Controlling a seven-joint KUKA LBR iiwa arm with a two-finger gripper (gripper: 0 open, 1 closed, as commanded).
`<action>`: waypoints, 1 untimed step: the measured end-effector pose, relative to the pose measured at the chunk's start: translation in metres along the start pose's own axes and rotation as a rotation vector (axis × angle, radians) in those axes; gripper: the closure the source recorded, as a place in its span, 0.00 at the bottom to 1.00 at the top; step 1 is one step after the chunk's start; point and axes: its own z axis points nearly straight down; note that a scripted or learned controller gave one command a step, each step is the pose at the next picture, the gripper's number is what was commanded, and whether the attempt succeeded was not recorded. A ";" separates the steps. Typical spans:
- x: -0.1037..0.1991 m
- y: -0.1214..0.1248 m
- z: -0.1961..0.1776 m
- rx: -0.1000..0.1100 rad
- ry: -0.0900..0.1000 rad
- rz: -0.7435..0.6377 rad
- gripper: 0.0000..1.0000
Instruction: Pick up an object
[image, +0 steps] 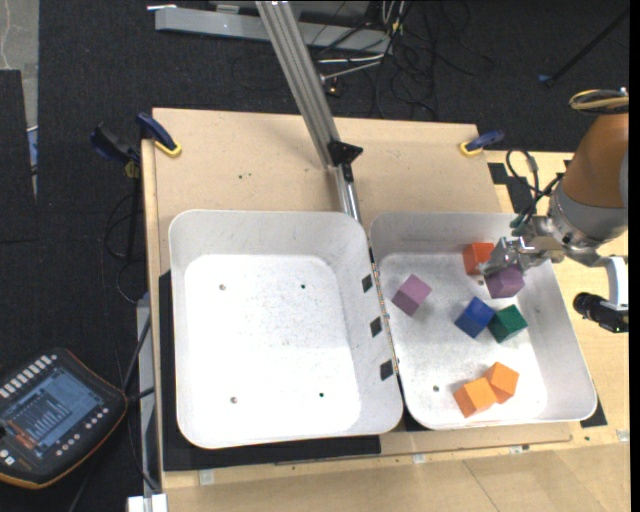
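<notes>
We count seven small blocks, all in the right-hand shallow white plastic bin (560, 400): two purple, three orange, one blue and one green. The left-hand shallow white plastic bin (190, 300) sits just beside it on the pale wooden bench (250, 150). The purple cube under the fingers (506, 281) lies near the right bin's far right side, tilted so one corner points toward the bin's middle; being a cube, it has no long axis we can name. The metal two-finger gripper (508, 262) of the grey arm hangs right at this cube, and its fingers seem to straddle the block's top, though from this slanted view we cannot tell whether they are clenched on it or released. Just behind the cube, touching or nearly so, sits a small orange block (476, 257). The second purple cube (411, 294) rests apart, toward the bin's left wall. The blue cube (475, 318) and the green cube (509, 323) sit side by side in the middle, and the two orange blocks at the near edge (487, 389) lean against each other.
</notes>
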 end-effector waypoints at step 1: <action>0.000 0.002 -0.053 -0.002 -0.001 0.000 1.00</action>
